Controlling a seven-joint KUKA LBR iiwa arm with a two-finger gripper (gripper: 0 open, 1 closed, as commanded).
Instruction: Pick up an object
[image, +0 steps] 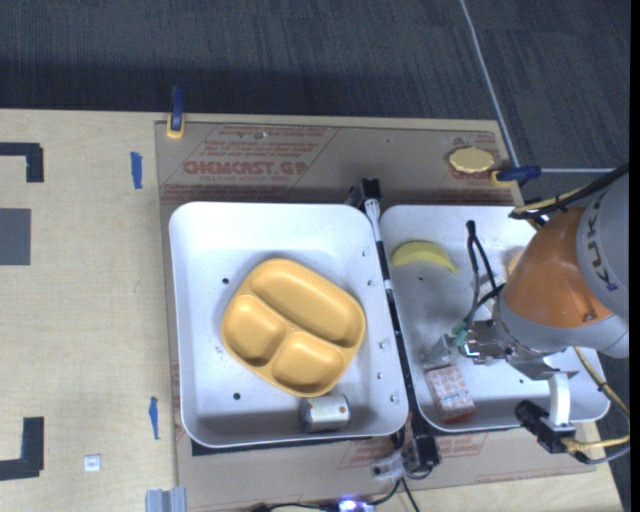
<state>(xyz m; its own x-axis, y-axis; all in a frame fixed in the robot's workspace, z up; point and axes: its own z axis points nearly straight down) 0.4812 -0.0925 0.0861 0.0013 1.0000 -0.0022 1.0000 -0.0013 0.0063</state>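
Objects lie in both bins: we see a small red-patterned packet (450, 389) in the right white bin (590, 408), just beside the gripper (455, 345), partly hidden beneath the arm; its grip we cannot tell.

tray (292, 325) yellow (mustard); banana (422, 256) yellow; bins (190, 300) white

Wooden bench (80, 330) with two white bins (190, 330) side by side.
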